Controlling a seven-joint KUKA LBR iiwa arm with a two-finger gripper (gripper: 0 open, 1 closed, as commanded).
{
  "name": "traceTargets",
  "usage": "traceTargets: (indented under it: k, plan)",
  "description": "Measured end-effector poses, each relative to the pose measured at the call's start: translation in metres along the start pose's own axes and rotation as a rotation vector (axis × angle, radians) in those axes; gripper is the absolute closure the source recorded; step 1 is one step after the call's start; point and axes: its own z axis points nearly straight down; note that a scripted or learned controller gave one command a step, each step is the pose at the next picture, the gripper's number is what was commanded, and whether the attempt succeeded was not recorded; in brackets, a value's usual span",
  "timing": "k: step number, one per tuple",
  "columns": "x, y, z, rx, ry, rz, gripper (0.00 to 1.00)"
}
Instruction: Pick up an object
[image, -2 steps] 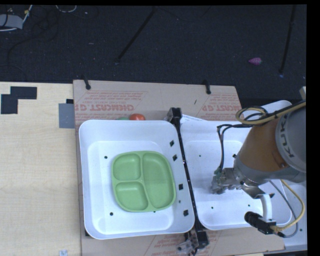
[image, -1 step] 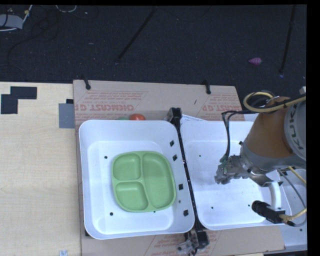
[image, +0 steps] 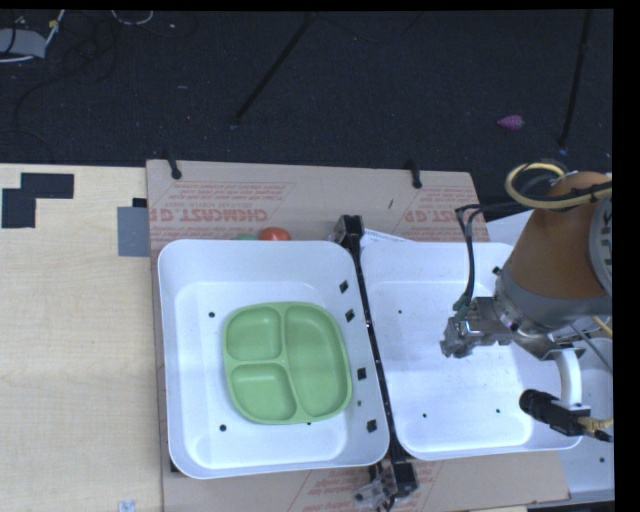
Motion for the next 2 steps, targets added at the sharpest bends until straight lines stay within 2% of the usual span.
traceTargets:
  k: [1, 2]
  plan:
    - [-0.004, -0.004, -0.061, -0.003, -0.001, 0.000, 1.00]
    - [-0.006, -0.004, -0.092, 0.001, 0.000, 0.000, 1.00]
